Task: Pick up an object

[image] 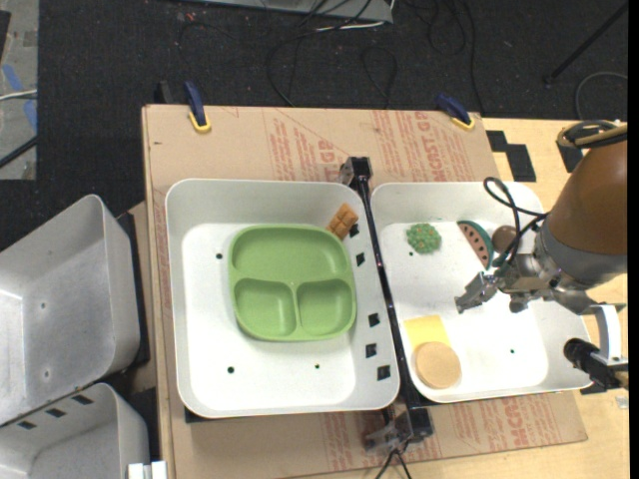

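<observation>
White bins sit side by side on the cardboard-topped tabletop point(260, 133). Left bin point(190, 267) holds a green divided plate point(293, 281), w/ a small orange-brown piece point(343, 221) just beside the plate's upper right corner, near the divider between bins.

Right bin point(519, 362) has several items: green bumpy ball point(423, 237) toward the top left; a watermelon-slice piece point(476, 240) to its right, well apart from the ball; a yellow square point(423, 329) near the bottom left, w/ a round tan cookie-like disc point(437, 364) touching or overlapping its lower edge.

Arm comes in from the right, orange band point(599, 203) above the grey wrist. Gripper point(477, 295) is over the middle of the right bin, pointing left, between the watermelon piece and the yellow square but apart from both. Jaws: can't tell if spread or pressed together, too small and dark at this angle. Nothing visible between them. A brownish blob sits beside the cables near the wrist, unclear what it is.

Blue-yellow clamps point(197, 108) hold the board's back edge.
</observation>
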`<state>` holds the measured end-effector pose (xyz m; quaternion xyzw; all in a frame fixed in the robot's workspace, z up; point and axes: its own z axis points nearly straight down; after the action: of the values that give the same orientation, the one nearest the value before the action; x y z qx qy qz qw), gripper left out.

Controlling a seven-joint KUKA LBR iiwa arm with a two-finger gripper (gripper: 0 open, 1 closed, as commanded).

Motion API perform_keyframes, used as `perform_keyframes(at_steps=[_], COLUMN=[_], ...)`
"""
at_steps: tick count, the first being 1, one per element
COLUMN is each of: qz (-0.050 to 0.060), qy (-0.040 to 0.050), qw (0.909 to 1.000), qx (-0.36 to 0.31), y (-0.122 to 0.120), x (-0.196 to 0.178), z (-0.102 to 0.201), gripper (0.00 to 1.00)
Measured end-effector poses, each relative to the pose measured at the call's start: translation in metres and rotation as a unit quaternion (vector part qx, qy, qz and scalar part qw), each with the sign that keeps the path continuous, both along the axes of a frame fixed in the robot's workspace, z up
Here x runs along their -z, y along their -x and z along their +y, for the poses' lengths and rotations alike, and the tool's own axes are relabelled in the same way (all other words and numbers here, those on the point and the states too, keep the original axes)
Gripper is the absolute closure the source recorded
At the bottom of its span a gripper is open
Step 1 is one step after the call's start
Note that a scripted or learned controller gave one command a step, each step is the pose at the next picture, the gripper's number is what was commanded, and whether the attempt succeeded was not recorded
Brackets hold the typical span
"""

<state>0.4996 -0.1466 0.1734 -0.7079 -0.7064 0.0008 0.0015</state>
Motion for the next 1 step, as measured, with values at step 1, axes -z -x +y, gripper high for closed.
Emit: perform_keyframes(at_steps=[1], qz=[0.001], qy=[-0.0006], qw=[1.0], qx=[0.0], y=[0.0087], x=[0.0474], z=[0.0034], gripper=[0.0])
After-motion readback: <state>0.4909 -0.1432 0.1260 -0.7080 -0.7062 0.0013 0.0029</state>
